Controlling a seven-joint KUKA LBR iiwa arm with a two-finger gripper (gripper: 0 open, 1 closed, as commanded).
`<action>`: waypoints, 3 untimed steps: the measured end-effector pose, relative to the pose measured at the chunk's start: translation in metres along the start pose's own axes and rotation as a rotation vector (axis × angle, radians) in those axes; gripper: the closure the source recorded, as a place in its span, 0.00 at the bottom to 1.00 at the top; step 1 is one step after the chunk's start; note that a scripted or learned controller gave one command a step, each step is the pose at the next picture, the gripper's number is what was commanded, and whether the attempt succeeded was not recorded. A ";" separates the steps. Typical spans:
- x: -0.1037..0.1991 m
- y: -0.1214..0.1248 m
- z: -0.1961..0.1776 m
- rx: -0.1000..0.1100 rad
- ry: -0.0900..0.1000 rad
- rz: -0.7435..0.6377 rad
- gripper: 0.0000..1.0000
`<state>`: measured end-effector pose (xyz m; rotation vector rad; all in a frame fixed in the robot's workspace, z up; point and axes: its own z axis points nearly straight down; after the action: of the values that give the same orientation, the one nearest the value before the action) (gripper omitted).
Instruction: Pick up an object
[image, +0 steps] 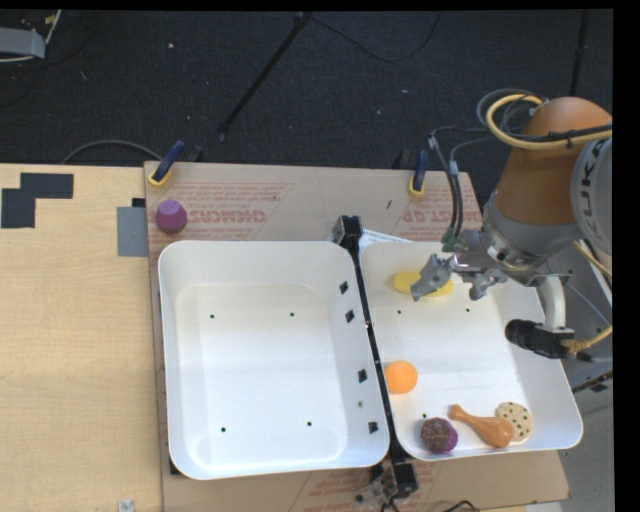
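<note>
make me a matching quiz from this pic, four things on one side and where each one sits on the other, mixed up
Things:
1. orange ball
2. yellow piece
3. purple cup
4. drumstick

Places:
A. on the cardboard, outside the bins, beyond the left bin's far left corner
B. right bin, far end, just by the gripper
C. right bin, near edge, between a dark purple ball and a spotted cookie
D. right bin, close to the black divider, about midway along it

Pairs: 1-D, 2-B, 3-A, 4-C
</note>
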<state>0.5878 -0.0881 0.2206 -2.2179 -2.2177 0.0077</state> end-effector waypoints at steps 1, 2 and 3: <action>0.000 0.001 -0.003 -0.006 0.000 0.000 0.00; 0.006 0.001 0.059 -0.002 0.000 -0.001 0.00; 0.003 -0.004 0.121 -0.001 0.000 0.000 0.00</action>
<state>0.5830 -0.0850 0.0995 -2.2177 -2.2184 0.0067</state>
